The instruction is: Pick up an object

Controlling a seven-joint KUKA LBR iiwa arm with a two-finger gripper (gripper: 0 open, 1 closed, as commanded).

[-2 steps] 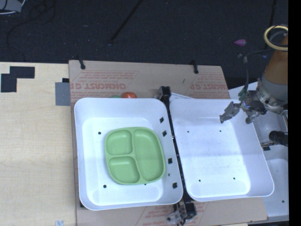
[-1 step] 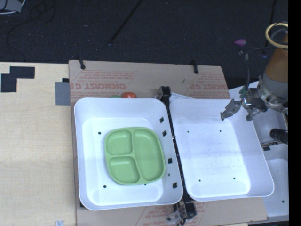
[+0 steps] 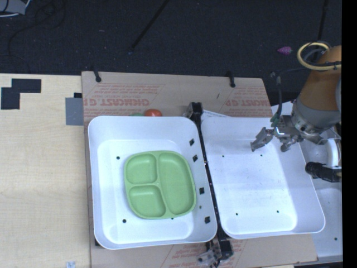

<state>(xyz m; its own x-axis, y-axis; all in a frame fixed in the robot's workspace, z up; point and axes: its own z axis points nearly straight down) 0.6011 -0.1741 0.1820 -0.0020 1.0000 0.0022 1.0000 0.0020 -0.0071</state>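
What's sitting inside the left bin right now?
A green divided plate lies flat on the left bin's floor, three compartments facing up. Nothing shows in the compartments. Whatever lies under the plate is covered. The claw is over the right bin.

Bright, even overhead light; soft shadows, slightly grainy picture.

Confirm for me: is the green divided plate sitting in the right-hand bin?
No, the green divided plate lies in the left bin, while the gripper hangs over the right bin.

The arm (image 3: 319,91) reaches in from the right, wrist angled downward.
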